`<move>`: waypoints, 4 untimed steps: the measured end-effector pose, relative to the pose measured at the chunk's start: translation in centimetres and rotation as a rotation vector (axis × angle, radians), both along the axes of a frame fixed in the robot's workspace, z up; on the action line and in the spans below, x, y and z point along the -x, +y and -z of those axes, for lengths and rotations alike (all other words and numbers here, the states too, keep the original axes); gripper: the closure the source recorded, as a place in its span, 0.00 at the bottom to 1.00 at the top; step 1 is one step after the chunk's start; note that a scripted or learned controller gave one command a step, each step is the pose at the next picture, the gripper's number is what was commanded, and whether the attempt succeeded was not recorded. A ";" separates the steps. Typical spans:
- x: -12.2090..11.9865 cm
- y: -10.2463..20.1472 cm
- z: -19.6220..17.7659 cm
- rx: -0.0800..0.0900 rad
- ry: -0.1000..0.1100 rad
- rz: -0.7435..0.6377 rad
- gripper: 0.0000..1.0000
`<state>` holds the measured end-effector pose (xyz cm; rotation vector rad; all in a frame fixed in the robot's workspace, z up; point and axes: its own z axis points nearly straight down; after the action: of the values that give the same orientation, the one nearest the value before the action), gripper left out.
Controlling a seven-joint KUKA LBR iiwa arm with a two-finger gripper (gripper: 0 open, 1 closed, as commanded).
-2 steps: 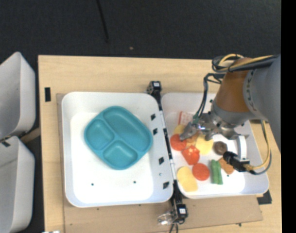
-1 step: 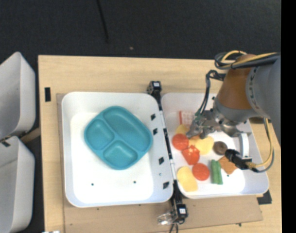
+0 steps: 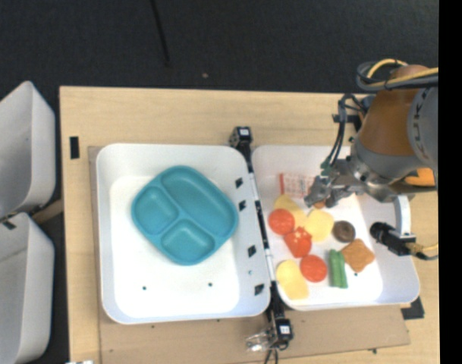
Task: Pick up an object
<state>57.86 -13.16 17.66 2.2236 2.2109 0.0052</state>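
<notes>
The bench (image 3: 79,120) carries two shallow white bins, and the black clips along the divider (image 3: 253,226) between them serve as the landmark here. Left of the divider, the left bin (image 3: 117,294) holds a teal compartment plate (image 3: 184,214), tilted in plan, with bare white floor around it on all sides, widest along the bin's near edge. Right of the divider, the right bin (image 3: 390,283) is crowded: the toy food sits in a cluster just beside the divider, leaving open floor mainly at the bin's far right and near right corner.

In that cluster, a red tomato (image 3: 281,221) lies closest to the divider, a red pepper piece (image 3: 299,241) just right of it, a yellow lemon-like piece (image 3: 319,224) further right, then a brown round piece (image 3: 344,230). Nearer the camera lie a pale yellow fruit (image 3: 293,276), another red tomato (image 3: 314,268), a green vegetable stick (image 3: 337,269) and a toast-coloured piece (image 3: 359,255). A red-and-white packet (image 3: 295,183) lies at the far side.

The hand (image 3: 319,194) hangs over the far part of the cluster, right of the divider, just above the yellow piece and beside the packet. How wide it stands cannot be told.
</notes>
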 end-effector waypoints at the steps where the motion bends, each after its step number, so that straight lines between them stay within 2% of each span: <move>1: 0.6 -0.6 -4.7 0.000 0.000 0.003 1.00; 2: 0.5 -0.7 -6.5 -0.001 0.004 -0.001 1.00; 4: 2.8 9.0 -4.8 -0.002 0.008 -0.011 1.00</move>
<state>55.10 -4.13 22.44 2.2166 2.2286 -0.0011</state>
